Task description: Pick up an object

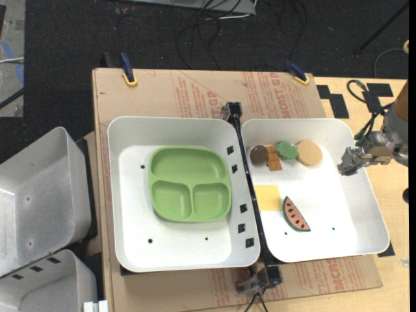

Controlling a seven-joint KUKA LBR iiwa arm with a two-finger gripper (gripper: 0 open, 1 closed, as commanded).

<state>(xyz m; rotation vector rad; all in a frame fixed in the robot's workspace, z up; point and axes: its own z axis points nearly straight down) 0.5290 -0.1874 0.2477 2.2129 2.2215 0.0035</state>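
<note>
Rightward, end effector (pixel 350 163) above right bin (pixel 364 207) edge.

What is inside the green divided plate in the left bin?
The green plate in the left bin shows three compartments, and nothing is seen in any of them. What is under the plate is covered, so it cannot be seen.

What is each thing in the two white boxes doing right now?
Green divided plate: flat in the left bin, nothing on it.
Watermelon slice: lying flat in the right bin.
Yellow square: flat, beside the watermelon slice.
Tan round piece: resting near the back wall.
End effector: at the right bin's right edge, holding nothing visible.
</note>
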